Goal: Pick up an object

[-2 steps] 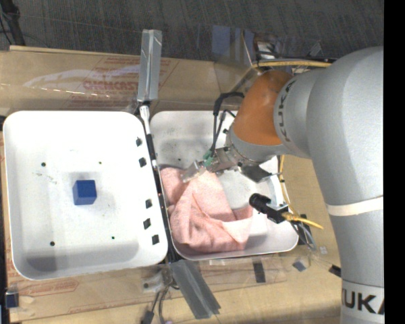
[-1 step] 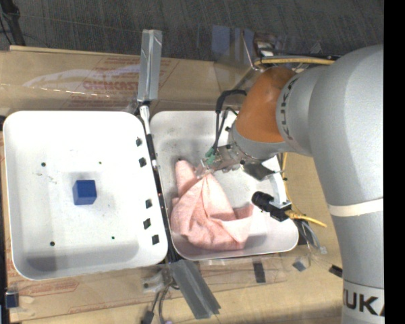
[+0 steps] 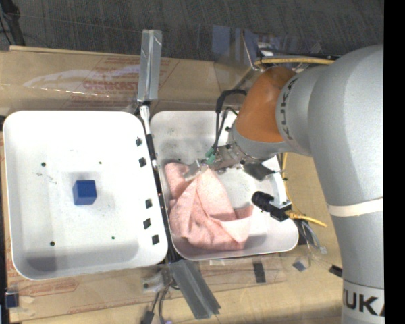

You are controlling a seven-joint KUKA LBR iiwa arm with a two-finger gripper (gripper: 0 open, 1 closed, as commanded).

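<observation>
Camera view: gripper (image 3: pixel 211 160) pinched pink cloth (image 3: pixel 206 208), peak raised in right bin (image 3: pixel 189 123).
Left: lifting clear.

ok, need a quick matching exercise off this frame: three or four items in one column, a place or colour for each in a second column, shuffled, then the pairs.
Items
1. blue cube
2. pink cloth
3. gripper
4. orange band

Places
A. on the arm above the wrist
B. at the upper edge of the cloth, in the right bin
C. alone on the floor of the left bin
D. crumpled across the floor of the right bin

Pairs: 1-C, 2-D, 3-B, 4-A
</observation>
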